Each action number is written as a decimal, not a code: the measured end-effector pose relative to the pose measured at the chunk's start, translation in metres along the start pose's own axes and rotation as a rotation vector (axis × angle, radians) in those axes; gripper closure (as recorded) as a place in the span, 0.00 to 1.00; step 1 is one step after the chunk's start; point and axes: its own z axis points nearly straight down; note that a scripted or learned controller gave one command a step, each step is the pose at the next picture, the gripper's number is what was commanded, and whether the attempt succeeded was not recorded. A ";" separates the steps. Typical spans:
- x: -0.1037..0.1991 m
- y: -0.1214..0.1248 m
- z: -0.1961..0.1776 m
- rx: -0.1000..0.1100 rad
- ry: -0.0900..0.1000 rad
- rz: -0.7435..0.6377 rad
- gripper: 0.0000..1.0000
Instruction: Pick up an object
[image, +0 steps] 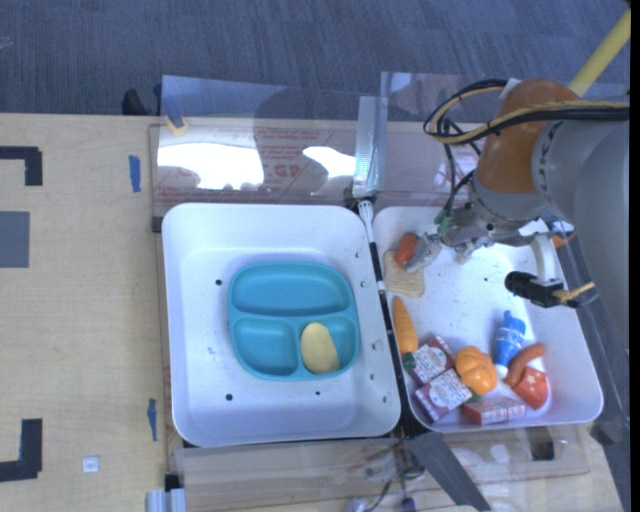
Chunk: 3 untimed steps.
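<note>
I see the arm (560, 150) over the right bin's (585, 400) far edge | left bin (190, 330) holds a blue tray (290, 290) with a yellow potato (320, 347) in its near right part | gripper (455, 235) hangs near the far left corner by a small orange toy (405, 247), I cannot tell its grip | more toys sit along the near edge

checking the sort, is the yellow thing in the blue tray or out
In: the yellow thing lies in the blue tray's lower right compartment.
</note>
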 end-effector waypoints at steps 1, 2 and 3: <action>-0.004 0.000 0.000 -0.003 0.002 -0.038 0.00; -0.002 0.001 0.000 -0.005 -0.006 -0.066 0.00; -0.002 0.003 -0.001 -0.013 -0.010 -0.162 0.00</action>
